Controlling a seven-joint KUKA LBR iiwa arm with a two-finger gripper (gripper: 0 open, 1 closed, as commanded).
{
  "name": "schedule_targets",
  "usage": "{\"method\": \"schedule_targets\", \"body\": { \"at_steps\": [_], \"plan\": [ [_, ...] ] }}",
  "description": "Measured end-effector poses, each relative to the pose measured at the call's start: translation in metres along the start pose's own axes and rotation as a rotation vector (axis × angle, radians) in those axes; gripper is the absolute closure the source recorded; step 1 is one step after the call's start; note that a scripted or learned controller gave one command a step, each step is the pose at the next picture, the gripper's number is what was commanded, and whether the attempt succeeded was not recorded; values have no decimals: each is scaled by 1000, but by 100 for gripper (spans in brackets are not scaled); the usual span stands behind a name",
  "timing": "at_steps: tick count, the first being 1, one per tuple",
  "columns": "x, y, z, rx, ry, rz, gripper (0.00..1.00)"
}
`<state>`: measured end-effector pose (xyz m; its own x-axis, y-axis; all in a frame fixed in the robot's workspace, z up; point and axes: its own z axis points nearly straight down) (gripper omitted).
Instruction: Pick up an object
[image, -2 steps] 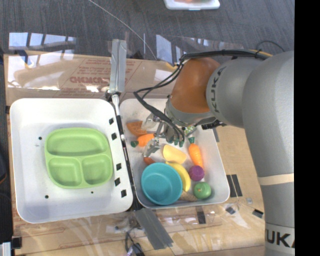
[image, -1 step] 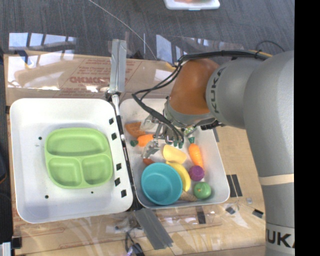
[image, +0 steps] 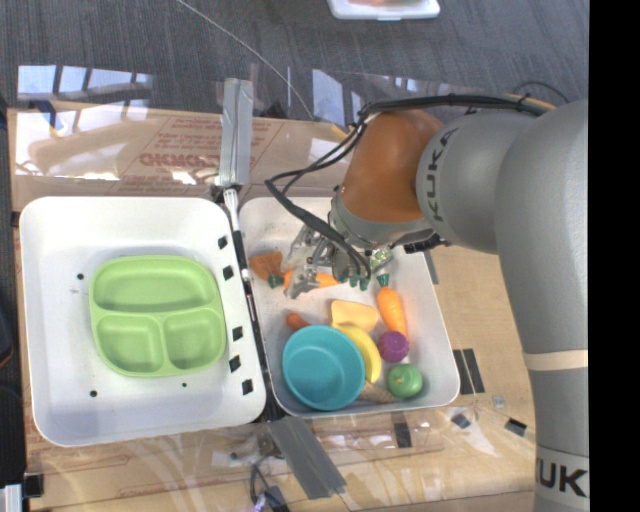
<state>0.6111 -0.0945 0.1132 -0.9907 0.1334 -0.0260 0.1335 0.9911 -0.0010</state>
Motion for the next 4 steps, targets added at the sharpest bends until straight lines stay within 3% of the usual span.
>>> {"method": "schedule_targets", "body": {
  "at_steps": [1,2,3,4],
  "plan": [
    [-36,13,-117,-1,13,-71,100],
    [0,-23,-12,-7,29,-348,100],
    [-44,-15,-132,-4,13,-436,100],
    [-14,-28,-23,-10,33,-501,100]
  ]
}}
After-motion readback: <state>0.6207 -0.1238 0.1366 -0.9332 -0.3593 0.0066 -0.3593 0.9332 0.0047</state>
